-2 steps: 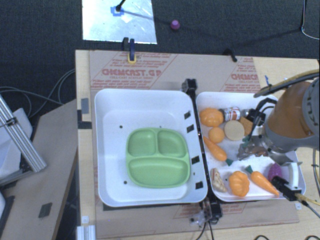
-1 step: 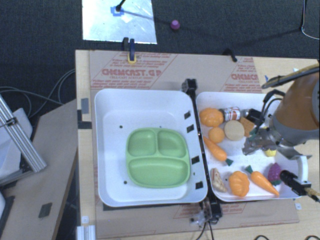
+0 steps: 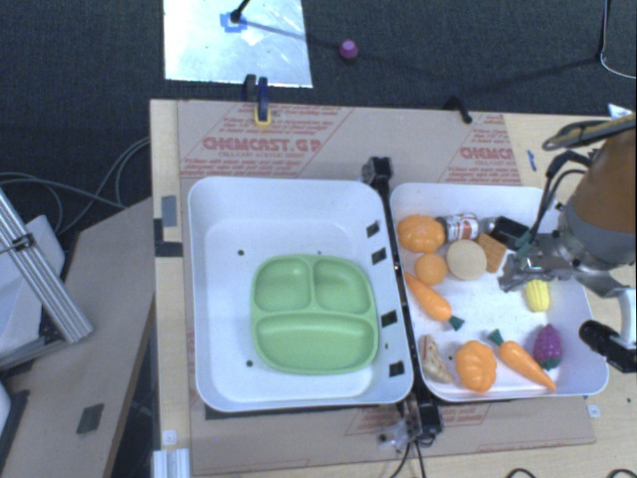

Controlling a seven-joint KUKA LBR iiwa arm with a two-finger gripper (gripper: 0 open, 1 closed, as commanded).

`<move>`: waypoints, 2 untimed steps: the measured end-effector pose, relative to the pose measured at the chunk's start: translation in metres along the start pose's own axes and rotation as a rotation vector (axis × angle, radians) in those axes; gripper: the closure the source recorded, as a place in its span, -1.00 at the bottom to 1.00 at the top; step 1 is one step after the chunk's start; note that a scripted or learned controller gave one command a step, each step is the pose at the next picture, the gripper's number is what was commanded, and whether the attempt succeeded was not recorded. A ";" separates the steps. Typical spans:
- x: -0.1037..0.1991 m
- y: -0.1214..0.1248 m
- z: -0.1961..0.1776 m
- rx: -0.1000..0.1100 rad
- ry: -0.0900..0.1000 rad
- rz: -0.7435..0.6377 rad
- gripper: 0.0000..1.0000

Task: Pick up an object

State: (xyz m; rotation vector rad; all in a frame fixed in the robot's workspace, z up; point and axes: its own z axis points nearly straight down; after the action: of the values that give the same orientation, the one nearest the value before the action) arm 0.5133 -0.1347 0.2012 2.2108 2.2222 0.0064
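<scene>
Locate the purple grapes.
The purple grapes lie in the right bin, near its front right corner, just right of a carrot and below the yellow corn.

A green divided plate point(image 3: 315, 314) lies in the left bin point(image 3: 214, 267); a small purple ball point(image 3: 348, 49) sits on the dark floor at upper centre

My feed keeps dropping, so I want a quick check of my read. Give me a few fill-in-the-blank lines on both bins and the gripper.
1. The green divided plate lies in the ____ bin.
2. The gripper hangs over the ____ bin.
3. Just below the gripper lies a small piece of toy corn, coloured ____.
4. The purple grapes sit beside a toy ____.

Missing words: left; right; yellow; carrot
</scene>
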 end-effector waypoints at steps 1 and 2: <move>0.000 0.002 -0.025 0.003 0.001 0.000 1.00; 0.031 0.048 -0.014 0.004 0.003 -0.004 1.00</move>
State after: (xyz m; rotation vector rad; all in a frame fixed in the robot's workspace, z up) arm 0.5612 -0.1039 0.2155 2.2097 2.2301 0.0047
